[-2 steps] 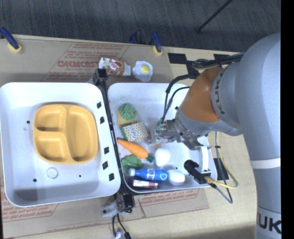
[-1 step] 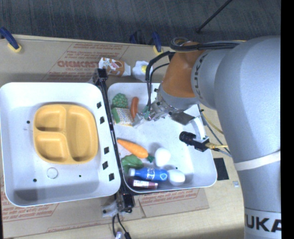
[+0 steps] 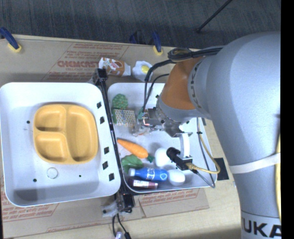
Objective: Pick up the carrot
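Note:
The orange carrot (image 3: 132,148) lies on the floor of the right bin (image 3: 132,91), near its left wall, pointing down and right. My gripper (image 3: 143,124) hangs just above and a little right of the carrot's upper end, over a checkered item (image 3: 124,116). The grey arm with its orange band (image 3: 179,86) comes in from the right and covers much of the right bin.
The left bin (image 3: 12,133) holds a yellow divided plate (image 3: 66,132). Around the carrot lie a green leafy toy (image 3: 132,160), a blue bottle (image 3: 149,174), white round objects (image 3: 163,157), a dark tube (image 3: 144,184) and a green item (image 3: 120,101). Small packages (image 3: 113,66) sit behind the bins.

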